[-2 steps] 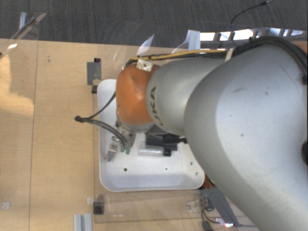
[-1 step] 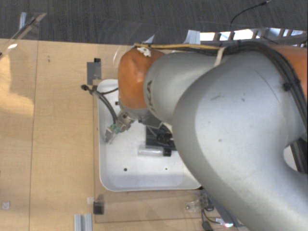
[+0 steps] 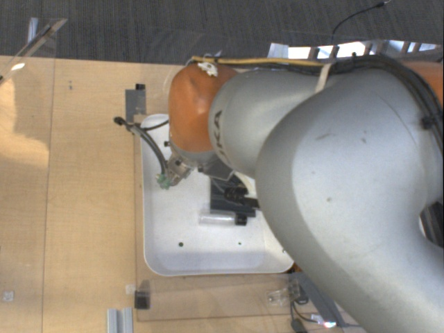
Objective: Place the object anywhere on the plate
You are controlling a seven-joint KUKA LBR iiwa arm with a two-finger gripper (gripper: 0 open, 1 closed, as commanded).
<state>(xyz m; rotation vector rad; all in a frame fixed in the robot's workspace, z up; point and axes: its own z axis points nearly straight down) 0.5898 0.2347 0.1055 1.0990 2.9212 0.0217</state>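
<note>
- One grey arm (image 3: 333, 165) with an orange band (image 3: 191, 109) fills the right and centre, reaching down over one white bin (image 3: 166, 248).
- One gripper (image 3: 232, 203), black, hangs low over the bin floor beneath the orange band; whether it is apart or together cannot be told, since the arm hides most of it.
- One small clear, pale object (image 3: 216, 218) lies on the bin floor just beside the gripper, on its near side; it cannot be told whether the two touch.
- One plate rim (image 3: 154, 123), white and curved, shows at the bin's far left corner, left of the orange band; the arm covers the rest.
- One black cable (image 3: 154, 151) runs from a grey bracket (image 3: 135, 103) at the bin's far corner down to the wrist.
- Two small dark dots mark the bin floor nearer the camera than the gripper.
- The bin sits on a light wooden bench (image 3: 69, 186); dark grey carpet (image 3: 173, 12) lies beyond the bench's far edge.
</note>
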